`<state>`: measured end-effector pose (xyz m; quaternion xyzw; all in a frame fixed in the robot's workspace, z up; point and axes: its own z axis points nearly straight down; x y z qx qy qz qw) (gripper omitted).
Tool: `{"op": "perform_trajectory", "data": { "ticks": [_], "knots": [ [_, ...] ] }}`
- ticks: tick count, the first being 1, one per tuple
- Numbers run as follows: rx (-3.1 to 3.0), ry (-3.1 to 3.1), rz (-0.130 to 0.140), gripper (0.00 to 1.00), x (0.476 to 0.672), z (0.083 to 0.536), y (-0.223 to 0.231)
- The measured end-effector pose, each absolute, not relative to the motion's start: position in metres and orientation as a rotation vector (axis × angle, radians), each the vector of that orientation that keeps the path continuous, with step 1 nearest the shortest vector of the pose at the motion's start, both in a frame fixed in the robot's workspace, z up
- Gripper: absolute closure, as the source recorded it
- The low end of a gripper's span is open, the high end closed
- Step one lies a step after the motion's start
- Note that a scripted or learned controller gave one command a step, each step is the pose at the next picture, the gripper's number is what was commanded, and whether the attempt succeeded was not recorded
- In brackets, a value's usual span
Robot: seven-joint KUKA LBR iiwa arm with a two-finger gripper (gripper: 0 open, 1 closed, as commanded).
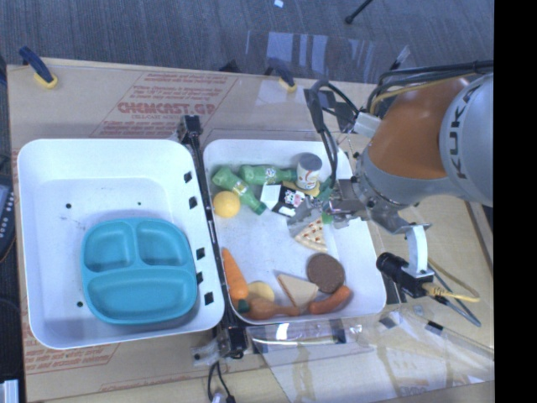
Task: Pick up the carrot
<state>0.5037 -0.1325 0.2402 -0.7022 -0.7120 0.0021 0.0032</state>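
blue tray [134, 280] in left bin [50, 166]; lemon [226, 204], cookie [325, 271] in right

My gripper [323, 211] sits half hidden under my own wrist, so I cannot tell how it stands. My arm [436, 141] is cut off by the right edge. The can's [309, 173] label is too small to read.

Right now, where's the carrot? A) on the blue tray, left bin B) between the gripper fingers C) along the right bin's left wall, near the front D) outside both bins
C: the carrot lies inside the right bin against its left wall, near the front corner, away from the gripper.
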Motion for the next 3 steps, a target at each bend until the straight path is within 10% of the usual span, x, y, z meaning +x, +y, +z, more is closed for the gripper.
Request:
{"op": "perform_trajectory", "data": {
  "ticks": [1, 2, 3],
  "knots": [
    [-2.306, -2.119, 0.012, 0.0, 0.479, 0.19, -0.049],
    [-2.375, -2.051, 0.013, 0.0, 0.548, 0.191, -0.086],
    [-2.377, -2.046, 0.011, 0.0, 0.602, 0.191, -0.032]
  ]
}}
